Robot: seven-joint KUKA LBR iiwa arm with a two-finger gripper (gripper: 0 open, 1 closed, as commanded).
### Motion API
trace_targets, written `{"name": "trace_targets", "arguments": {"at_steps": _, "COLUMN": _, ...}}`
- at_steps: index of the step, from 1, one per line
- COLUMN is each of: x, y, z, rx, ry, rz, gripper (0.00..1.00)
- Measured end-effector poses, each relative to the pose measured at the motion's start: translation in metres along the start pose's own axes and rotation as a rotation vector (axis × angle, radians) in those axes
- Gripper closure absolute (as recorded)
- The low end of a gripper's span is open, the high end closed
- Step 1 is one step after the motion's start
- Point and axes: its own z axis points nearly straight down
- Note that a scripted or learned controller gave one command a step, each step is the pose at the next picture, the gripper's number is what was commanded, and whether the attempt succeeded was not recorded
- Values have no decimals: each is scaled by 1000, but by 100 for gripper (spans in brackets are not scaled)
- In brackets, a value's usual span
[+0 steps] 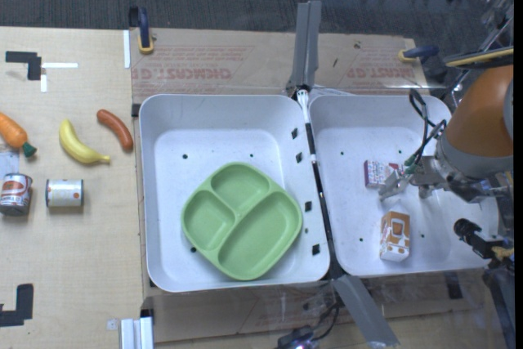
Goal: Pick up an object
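In the right bin [359, 257] lie two small packages. A pink and white box [375, 172] rests near the bin's middle, and an orange and white box [395, 235] lies nearer the front wall. My gripper [397, 181] hangs low over the right bin, just right of the pink and white box and above the orange one. Its fingers look open, with nothing between them. The grey arm with its orange band [484, 123] reaches in from the right and hides the bin's right side.
A green divided plate [242, 218] lies in the left bin [163, 135]. On the wooden bench to the left are a banana [78, 143], a sausage [115, 129], a carrot [15, 132] and two cans [64, 194]. A grey divider [307, 53] stands between the bins.
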Motion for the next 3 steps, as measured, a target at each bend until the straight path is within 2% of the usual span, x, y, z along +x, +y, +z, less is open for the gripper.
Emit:
{"name": "trace_targets", "arguments": {"at_steps": 1, "x": -9, "y": -45, "z": -6, "rx": -35, "ry": -15, "rz": -67, "gripper": 0}}
{"name": "trace_targets", "arguments": {"at_steps": 2, "x": 3, "y": -38, "z": -10, "rx": -54, "ry": -29, "rz": -484, "gripper": 0}}
{"name": "trace_targets", "arguments": {"at_steps": 3, "x": 3, "y": -41, "z": -17, "rx": -39, "ry": -22, "rz": -486, "gripper": 100}}
